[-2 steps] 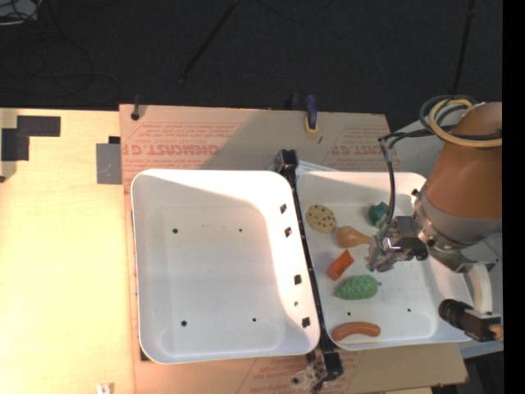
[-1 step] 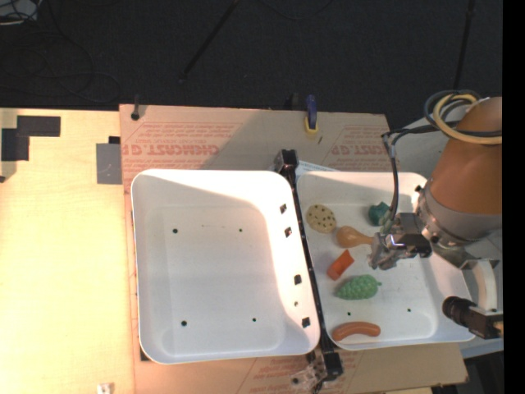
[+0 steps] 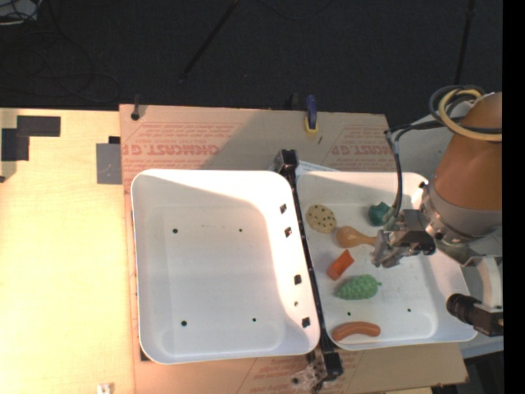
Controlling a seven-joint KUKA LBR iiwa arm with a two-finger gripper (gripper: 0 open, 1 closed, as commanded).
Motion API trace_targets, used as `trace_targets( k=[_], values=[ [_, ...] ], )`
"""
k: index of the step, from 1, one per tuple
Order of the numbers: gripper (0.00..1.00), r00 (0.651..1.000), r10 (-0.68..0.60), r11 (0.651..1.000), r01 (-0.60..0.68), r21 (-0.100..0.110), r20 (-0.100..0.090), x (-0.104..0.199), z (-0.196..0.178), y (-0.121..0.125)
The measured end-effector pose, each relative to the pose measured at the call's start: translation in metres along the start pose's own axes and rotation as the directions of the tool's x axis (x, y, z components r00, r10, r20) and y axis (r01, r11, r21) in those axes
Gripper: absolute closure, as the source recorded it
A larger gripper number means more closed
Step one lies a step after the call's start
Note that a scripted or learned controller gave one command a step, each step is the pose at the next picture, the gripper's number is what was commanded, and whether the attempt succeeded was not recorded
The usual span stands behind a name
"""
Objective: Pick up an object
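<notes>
The right bin [image 3: 410, 322] holds several small toy foods: a tan cookie with dark chips [image 3: 321, 217], a pale orange pear-shaped piece [image 3: 354, 236], a red-orange wedge [image 3: 341, 264], a bumpy green piece [image 3: 358, 286], a teal lump [image 3: 379, 213] and a reddish sausage [image 3: 356, 330]. My gripper [image 3: 387, 253] hangs over the middle of this bin, just right of the pear-shaped piece and the wedge, above the green piece. I see nothing held by it.
The left bin [image 3: 156, 220] lies beside the right one, parted by a black clip strip [image 3: 297, 253]. Both sit on brown cardboard [image 3: 213, 142] on a light wooden bench [image 3: 57, 261]. The arm's grey and orange body [image 3: 472, 179] fills the right side.
</notes>
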State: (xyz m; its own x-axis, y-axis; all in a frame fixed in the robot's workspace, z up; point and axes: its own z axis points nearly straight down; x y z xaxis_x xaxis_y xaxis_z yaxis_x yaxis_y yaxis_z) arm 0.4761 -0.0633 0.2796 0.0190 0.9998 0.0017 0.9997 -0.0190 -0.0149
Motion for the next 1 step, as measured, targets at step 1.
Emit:
trace_targets(
  k=[1],
  values=[
    [1.0,1.0,-0.017,1.0,0.017,-0.007,0.0,-0.0393,0.078,0.0004]
  ],
)
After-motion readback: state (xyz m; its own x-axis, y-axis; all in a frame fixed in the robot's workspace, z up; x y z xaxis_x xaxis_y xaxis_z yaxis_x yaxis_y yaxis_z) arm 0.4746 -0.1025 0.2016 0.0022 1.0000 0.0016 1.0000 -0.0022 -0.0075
